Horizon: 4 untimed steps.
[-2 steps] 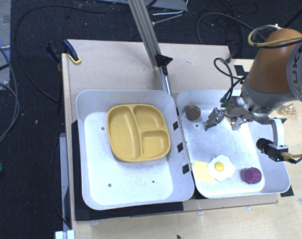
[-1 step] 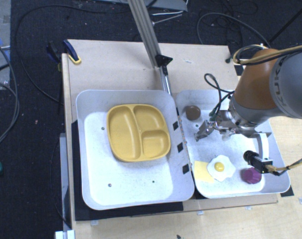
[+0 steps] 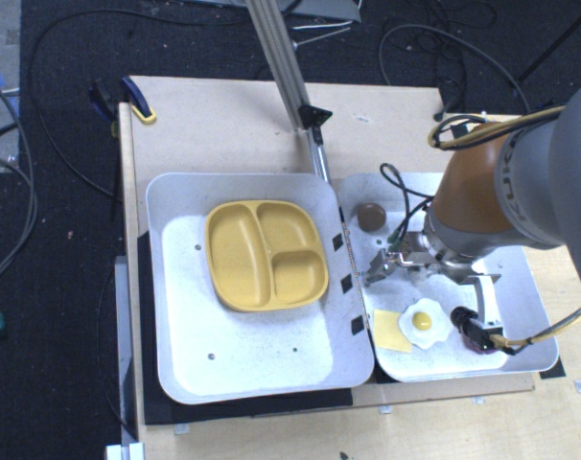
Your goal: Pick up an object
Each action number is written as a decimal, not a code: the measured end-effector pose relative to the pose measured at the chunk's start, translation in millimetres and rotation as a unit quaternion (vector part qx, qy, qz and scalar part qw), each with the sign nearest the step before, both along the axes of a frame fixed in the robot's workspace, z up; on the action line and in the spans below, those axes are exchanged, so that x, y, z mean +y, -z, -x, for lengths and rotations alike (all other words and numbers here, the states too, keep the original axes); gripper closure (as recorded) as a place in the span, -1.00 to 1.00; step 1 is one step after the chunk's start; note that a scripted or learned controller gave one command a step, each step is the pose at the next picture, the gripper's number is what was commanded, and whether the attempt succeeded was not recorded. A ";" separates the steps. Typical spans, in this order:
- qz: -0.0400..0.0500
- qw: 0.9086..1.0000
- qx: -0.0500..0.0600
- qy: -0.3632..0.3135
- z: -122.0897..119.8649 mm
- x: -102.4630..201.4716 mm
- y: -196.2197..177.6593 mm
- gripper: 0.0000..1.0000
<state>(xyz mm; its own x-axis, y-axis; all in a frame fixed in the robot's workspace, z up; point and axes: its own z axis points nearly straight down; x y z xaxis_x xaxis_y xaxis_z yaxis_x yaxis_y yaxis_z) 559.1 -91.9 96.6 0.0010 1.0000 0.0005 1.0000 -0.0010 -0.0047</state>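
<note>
In the right bin [image 3: 535, 290], near its front edge, lay a toy fried egg [image 3: 424, 322], white with a yellow yolk, partly overlapping a flat yellow cheese slice [image 3: 390, 331] just to its left. A small brown round piece [image 3: 371, 218] sat further back in the same bin, close to the divide between the two bins. A dark, reddish item [image 3: 472, 334] lay just right of the egg; what it was could not be made out.

The gripper [image 3: 382, 268] hung low over the middle of that bin, behind the egg and cheese and in front of the brown piece, pointing toward the left. Nothing was visible between its fingers; whether they were spread or closed could not be told from this angle. The grey arm [image 3: 535, 180] with its orange band [image 3: 468, 185] came in from the right, covering much of the bin's rear.

In the left bin [image 3: 175, 353] rested a yellow divided plate [image 3: 267, 254] with three compartments, slightly behind the centre
</note>
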 end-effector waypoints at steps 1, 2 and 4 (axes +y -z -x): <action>0.000 1.000 -0.002 0.001 -1.2 -0.2 -13.2 1.00; 0.001 1.000 -0.004 0.001 4.3 -8.3 -69.3 1.00; 0.001 1.000 -0.005 -0.002 6.8 -13.9 -167.4 1.00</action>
<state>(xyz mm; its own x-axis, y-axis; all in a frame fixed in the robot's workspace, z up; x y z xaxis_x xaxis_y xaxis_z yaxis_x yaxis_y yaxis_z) 552.3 -105.8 264.0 -0.0021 1.0000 -0.0014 1.0000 0.0021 0.0051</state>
